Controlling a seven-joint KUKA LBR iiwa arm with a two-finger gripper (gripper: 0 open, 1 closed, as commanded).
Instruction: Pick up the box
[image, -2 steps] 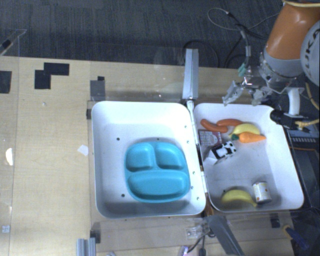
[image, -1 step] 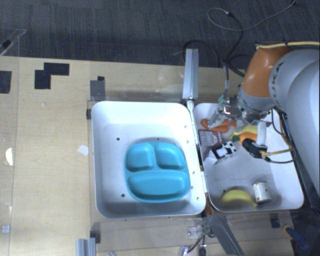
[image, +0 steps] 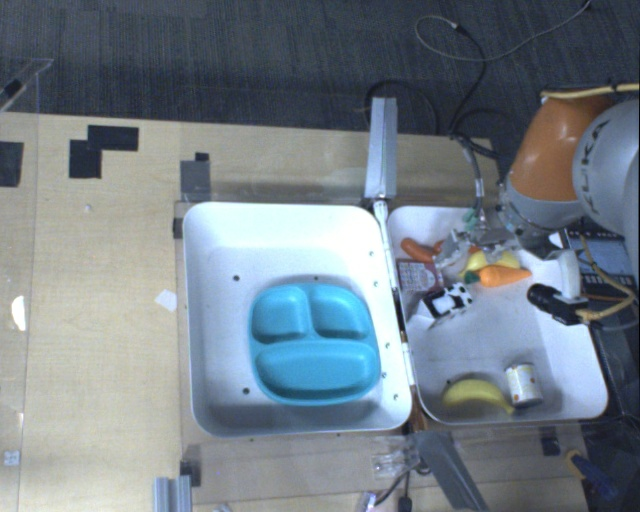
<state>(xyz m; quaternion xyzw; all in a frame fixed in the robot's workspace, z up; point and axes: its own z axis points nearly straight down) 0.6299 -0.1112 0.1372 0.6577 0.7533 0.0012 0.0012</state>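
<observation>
Hovering hand (image: 470, 238) over right bin (image: 590, 395), grip state unclear, box (image: 413, 274) label unreadable

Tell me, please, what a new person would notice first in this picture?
Probably the bright blue divided tray, lying in the middle of the left bin. Next, the arm's orange band at the upper right, above the right bin. There a small heap sits at the far end, with a carrot, and a banana lies beside a small can near the front.

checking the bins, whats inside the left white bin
A blue divided tray lies flat in the left bin, with three compartments. The bin floor beneath the tray is covered.
</observation>
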